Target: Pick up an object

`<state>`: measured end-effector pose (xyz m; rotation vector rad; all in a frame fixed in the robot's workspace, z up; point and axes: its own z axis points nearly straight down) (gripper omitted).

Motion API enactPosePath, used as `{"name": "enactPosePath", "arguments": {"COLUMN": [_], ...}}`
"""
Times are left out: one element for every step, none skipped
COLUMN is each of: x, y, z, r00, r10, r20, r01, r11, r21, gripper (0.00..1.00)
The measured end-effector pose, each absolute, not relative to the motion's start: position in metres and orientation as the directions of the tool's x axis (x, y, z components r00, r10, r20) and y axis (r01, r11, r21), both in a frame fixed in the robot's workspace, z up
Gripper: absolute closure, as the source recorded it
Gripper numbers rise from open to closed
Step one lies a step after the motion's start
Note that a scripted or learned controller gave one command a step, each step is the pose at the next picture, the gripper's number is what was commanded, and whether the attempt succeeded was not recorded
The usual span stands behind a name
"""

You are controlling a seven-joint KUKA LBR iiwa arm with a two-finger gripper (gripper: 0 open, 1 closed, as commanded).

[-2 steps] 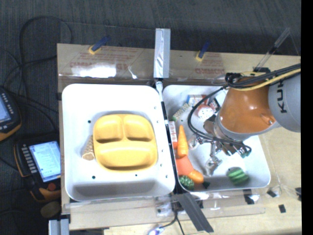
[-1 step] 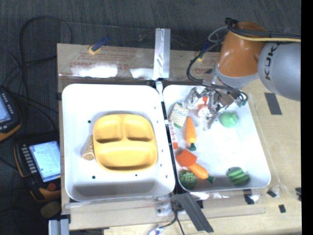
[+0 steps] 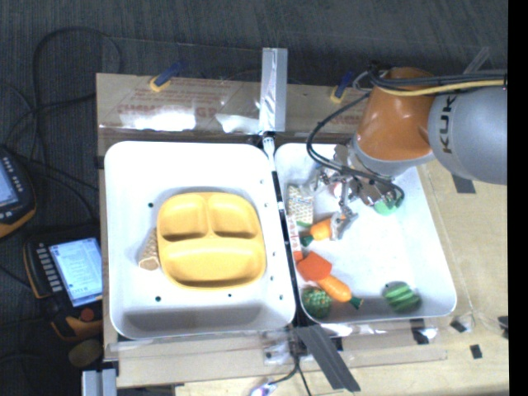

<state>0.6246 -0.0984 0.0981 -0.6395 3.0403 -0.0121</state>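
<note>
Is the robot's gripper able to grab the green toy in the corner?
Probably yes. The green toy lies alone near the right bin's front corner, nothing on top, and the gripper hangs over that same bin.

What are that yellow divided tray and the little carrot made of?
The yellow tray looks like moulded plastic: smooth, one even colour, soft sheen, rounded compartments. The carrot seems to be toy food, probably plastic or rubber, given its flat bright orange; the view is too coarse to be sure.

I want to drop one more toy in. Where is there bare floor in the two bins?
Right bin: bare floor between the gripper and the green toy. Its left side is crowded with toys, including the carrot. Left bin: narrow strips around the yellow tray.
</note>
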Motion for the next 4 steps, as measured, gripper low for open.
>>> {"name": "enactPosePath", "arguments": {"x": [0.589, 0.585, 0.56, 0.576], "y": [-0.115, -0.099, -0.112, -0.101], "z": [0.097, 0.096, 0.096, 0.094], "r00": [-0.955, -0.978, -0.989, -0.996], "r10": [-0.294, -0.206, -0.146, -0.087], "r20": [-0.036, -0.029, -0.035, -0.021], "r01": [-0.294, -0.206, -0.146, -0.087], "r11": [0.956, 0.978, 0.989, 0.996], "r21": [-0.01, -0.012, -0.005, -0.007], "gripper": [0.0, 0.0, 0.0, 0.0]}}
